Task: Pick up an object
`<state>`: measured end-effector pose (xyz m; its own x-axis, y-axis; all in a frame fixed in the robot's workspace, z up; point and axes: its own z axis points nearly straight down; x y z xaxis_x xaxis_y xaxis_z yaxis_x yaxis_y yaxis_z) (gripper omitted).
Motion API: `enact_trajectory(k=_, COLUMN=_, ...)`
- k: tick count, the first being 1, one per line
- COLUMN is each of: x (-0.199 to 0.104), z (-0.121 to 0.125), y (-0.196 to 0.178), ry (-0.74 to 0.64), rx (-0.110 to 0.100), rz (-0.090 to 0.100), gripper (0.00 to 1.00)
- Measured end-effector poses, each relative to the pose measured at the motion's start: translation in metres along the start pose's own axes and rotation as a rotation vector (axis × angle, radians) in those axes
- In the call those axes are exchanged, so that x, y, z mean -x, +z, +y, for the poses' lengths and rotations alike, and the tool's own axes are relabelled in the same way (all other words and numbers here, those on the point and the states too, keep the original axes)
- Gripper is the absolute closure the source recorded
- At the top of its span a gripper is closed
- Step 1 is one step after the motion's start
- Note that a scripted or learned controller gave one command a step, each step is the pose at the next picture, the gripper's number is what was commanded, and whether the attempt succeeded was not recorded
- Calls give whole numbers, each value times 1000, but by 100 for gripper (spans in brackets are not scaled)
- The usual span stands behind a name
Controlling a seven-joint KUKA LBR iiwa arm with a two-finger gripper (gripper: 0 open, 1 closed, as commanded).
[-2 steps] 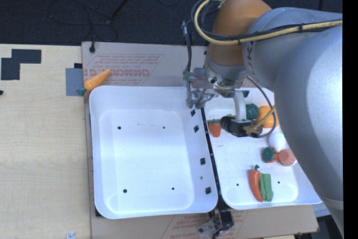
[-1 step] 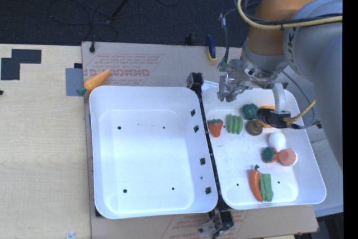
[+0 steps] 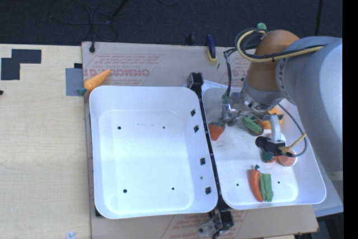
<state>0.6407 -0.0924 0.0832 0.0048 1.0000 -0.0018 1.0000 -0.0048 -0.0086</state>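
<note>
My gripper [image 3: 230,115] hangs low over the upper left part of the right bin [image 3: 313,198]. Just below and left of it a small red-orange strawberry-like piece [image 3: 216,131] lies against the bin's left wall, close to the gripper; whether they touch I cannot tell. A dark green piece [image 3: 253,125] lies just right of the gripper, with an orange piece [image 3: 275,118] behind it, partly hidden by the wrist. Further forward in the same bin lie a red round piece [image 3: 287,160], an orange carrot [image 3: 255,184] and a green pod [image 3: 267,187] side by side.
The left bin [image 3: 98,137] stands beside the right one, with a black divider rail [image 3: 203,143] between them. Another orange carrot [image 3: 96,79] lies on the cardboard outside the left bin's far corner. The arm covers the right bin's far right side.
</note>
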Motion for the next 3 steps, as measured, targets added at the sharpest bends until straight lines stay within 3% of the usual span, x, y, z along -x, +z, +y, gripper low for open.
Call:
enact_trajectory(k=1, x=29, z=3, y=-4, ry=-3, rx=7, rz=0, gripper=100)
enact_trajectory(k=2, x=28, z=3, y=-15, ry=-4, rx=6, rz=1, gripper=100)
enact_trajectory(k=3, x=127, z=-22, y=-4, ry=1, rx=5, rz=-2, gripper=100)
